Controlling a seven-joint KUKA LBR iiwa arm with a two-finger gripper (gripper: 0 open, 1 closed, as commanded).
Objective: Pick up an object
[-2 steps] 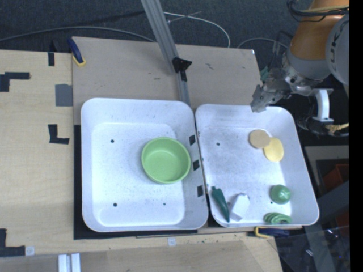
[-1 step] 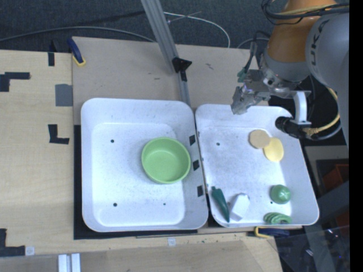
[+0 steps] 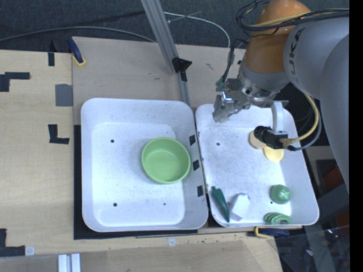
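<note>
My gripper (image 3: 223, 111) hangs over the far left corner of the right bin (image 3: 238, 157), low and close to its rim. In that bin a dark green slender piece (image 3: 220, 203) lies at the near left next to a small white block (image 3: 240, 204). A round green object (image 3: 279, 194) sits at the near right, with a flat green ridged piece (image 3: 278, 218) in front of it by the rim. A pale yellow object (image 3: 274, 154) lies towards the right wall, partly hidden. A green bowl (image 3: 165, 160) stands upright in the left bin (image 3: 113, 123).
A slanted grey metal pole (image 3: 164, 38) crosses the bench behind the bins and ends at a black clamp (image 3: 181, 64). The arm's grey and orange body (image 3: 283, 33) looms over the far right of the right bin.
</note>
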